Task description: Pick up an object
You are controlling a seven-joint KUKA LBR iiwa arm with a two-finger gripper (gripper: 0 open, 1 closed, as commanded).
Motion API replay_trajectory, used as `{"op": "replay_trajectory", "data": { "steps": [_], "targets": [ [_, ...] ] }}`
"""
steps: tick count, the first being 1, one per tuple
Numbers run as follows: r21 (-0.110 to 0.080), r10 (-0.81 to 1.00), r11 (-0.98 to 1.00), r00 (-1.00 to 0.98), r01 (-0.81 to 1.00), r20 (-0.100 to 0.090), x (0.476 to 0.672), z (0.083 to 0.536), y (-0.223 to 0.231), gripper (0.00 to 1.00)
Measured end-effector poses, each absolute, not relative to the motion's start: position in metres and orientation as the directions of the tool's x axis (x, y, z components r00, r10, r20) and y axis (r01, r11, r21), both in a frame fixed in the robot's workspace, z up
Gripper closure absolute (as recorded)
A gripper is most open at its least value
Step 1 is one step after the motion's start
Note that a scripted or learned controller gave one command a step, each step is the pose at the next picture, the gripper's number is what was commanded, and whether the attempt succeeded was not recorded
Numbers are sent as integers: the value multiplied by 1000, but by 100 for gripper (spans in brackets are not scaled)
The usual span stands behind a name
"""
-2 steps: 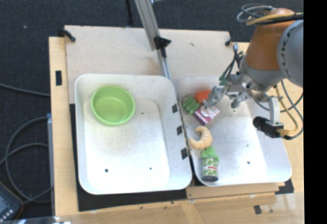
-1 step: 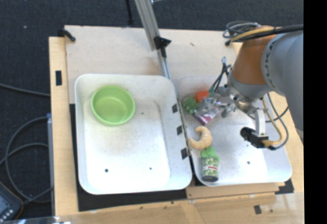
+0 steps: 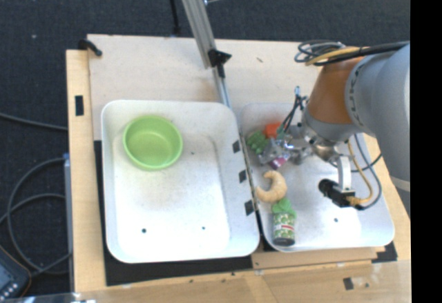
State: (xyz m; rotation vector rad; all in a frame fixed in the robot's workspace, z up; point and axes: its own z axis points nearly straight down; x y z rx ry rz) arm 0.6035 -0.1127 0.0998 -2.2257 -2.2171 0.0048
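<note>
Take the croissant [image 3: 271, 186] in the right bin [image 3: 373, 229] as your landmark: nearest you, just below it at the bin's front edge, you see a green-capped jar [image 3: 283, 221] lying on its side, and well to its left in the left bin [image 3: 173, 226] sits a green bowl [image 3: 152, 143]. Just above the croissant lie a green toy [image 3: 257, 142] and something orange [image 3: 272, 129] behind it. The gripper [image 3: 284, 155] hangs low just above-right of the croissant beside the green toy; you cannot tell how its jaws stand, and nothing visibly sits in its grasp.
</note>
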Motion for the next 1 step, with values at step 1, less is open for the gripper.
{"op": "replay_trajectory", "data": {
  "steps": [1],
  "targets": [
    [4, 1000, -10, 10, 1000, -1, 605, 112, -113, 100]
  ]
}}
